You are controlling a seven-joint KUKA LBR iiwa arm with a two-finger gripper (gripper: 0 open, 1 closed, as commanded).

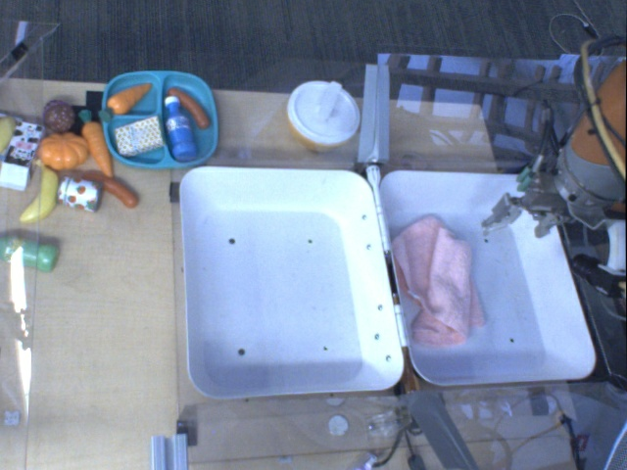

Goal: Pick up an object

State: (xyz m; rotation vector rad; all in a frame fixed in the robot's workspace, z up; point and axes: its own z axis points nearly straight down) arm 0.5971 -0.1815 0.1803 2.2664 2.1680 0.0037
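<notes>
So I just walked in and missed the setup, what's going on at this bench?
A robot arm reaches in from the right, its gripper over the upper right part of the right bin. A crumpled pink cloth lies in that bin, toward its left side, apart from the gripper. Nothing is between the fingers, which look spread, so no pick has happened yet. The left bin sits alongside, and toy food lies on the bench at far left.

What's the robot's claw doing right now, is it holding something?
Gripper: open and holding nothing, above the right bin, beside the pink cloth but apart from it.
</notes>
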